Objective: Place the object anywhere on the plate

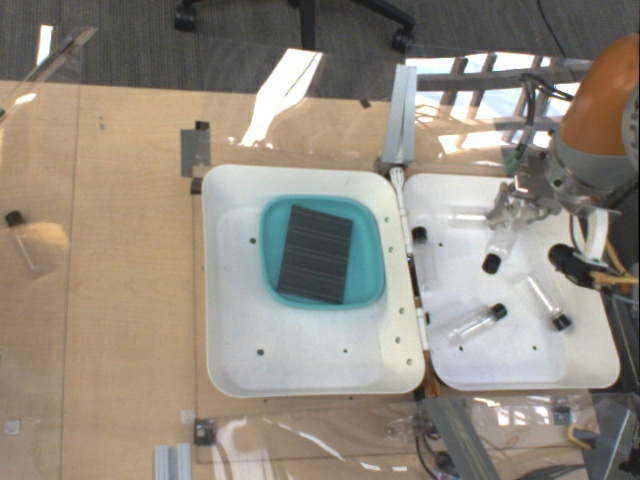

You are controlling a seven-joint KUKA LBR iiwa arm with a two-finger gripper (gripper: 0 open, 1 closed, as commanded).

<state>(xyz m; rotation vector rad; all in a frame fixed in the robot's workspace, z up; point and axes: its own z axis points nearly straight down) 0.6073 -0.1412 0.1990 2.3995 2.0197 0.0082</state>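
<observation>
In the camera view, the arm [600,118] is reaching in from the right and hanging over the upper part of the right bin [440,358], with its claw [508,206] pointing down at a clear vial with a black cap [497,245]. The vial's upper end is sitting right at the claw's tips, tilted, with the cap lowest and resting near the bin floor, which suggests a pick in progress; whether the claw is gripping it cannot be told from here, as the tips are blurring into the clear tube. Two more vials are lying flat in the same bin, one near the middle [476,321] and one toward the right [548,305], and a small black cap [418,235] is sitting beside the left wall, probably scattered so the arm is choosing among them. The teal plate [372,268] is waiting in the left bin [300,368], well apart from the claw, already carrying a dark ribbed block [316,254]. No brand, label or readable writing is showing anywhere.
</observation>
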